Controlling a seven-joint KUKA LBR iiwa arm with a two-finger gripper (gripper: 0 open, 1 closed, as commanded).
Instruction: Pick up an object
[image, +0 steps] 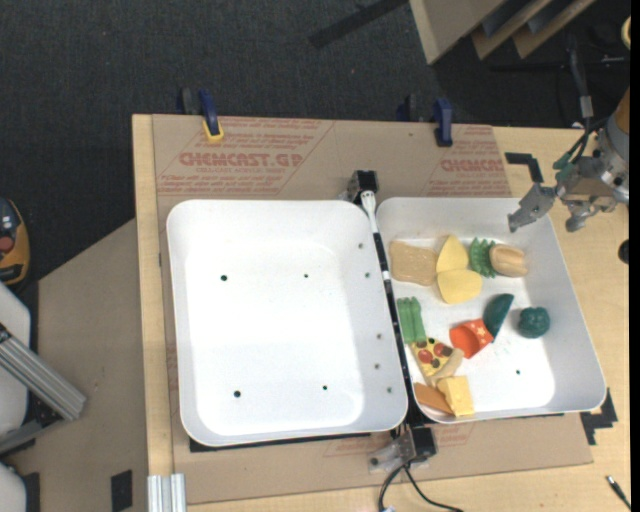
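The right bin (530, 385) holds several toy foods: a tan bread slice (412, 262), a yellow wedge (457, 272), a green leafy piece (482, 256), a tan roll (509, 262), a dark green pepper (497, 312), a teal ball (533, 321), a red piece (470, 336), green beans (411, 320), a pizza slice (433, 356) and a yellow cheese block (458, 396). My gripper (548, 209) hangs over the bin's far right corner, above and right of the tan roll. Its fingers are spread, with nothing between them.
The left bin (275, 320) lies beside the right one, on a cardboard sheet (300, 150) held by blue clamps (210, 115). A black divider bar (380, 270) runs between the bins. Bench edge and cables sit at the front.
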